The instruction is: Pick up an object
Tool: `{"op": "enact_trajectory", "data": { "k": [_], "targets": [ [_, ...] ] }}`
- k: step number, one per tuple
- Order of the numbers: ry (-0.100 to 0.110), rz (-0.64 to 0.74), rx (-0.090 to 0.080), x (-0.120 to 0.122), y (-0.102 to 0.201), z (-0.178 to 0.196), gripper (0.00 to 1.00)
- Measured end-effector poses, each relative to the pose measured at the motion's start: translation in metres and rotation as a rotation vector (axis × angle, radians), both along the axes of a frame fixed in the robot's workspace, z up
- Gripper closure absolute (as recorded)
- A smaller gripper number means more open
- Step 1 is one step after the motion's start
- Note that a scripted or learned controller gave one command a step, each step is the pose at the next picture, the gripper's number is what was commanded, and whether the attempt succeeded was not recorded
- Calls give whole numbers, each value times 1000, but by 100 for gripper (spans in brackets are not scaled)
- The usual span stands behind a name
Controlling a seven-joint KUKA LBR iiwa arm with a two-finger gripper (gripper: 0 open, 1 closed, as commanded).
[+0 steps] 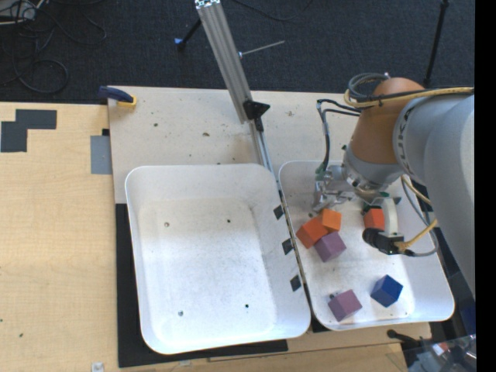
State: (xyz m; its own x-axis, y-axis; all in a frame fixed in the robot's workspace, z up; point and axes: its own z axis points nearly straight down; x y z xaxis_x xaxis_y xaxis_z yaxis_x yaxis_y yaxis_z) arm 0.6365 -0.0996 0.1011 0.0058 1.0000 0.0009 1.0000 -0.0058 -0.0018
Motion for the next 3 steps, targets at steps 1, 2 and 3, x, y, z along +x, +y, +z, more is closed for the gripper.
{"op": "enact_trajectory", "data": {
  "k": [1,2,3],
  "targets": [
    [-3,-3,-1,3,-6,43,100],
    [-6,6,-2,12,-5,103,100],
    [-6,7,-2,13,-7,156,100]
  ]
}}
